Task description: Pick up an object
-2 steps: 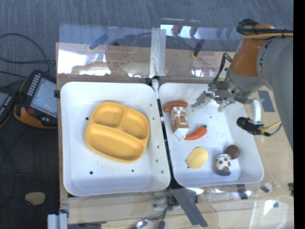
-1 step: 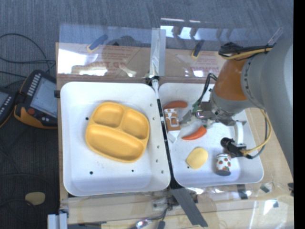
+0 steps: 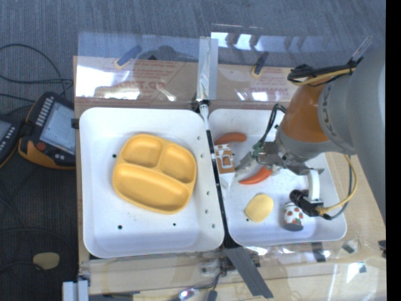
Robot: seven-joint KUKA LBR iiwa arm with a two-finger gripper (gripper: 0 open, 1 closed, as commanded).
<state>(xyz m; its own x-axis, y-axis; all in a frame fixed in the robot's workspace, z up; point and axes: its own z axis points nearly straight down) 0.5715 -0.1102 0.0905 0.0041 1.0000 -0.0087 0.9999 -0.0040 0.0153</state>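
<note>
In the right bin (image 3: 332, 231), the gripper (image 3: 250, 166) sits low over the orange carrot (image 3: 255, 177); whether it grips cannot be told. A sausage (image 3: 233, 137) lies beyond the carrot, a small carton (image 3: 224, 157) beside it, a yellow piece (image 3: 259, 207) nearer.

yellow tray (image 3: 154, 172), white bins (image 3: 100, 224), orange carrot (image 3: 255, 177)

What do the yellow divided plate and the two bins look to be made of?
Yellow divided plate: likely moulded plastic, matte to satin, judging by its rounded compartment ridges and even colour. Left bin and right bin: probably thin formed plastic, smooth with a slight gloss, with soft rounded rims and corners.
</note>
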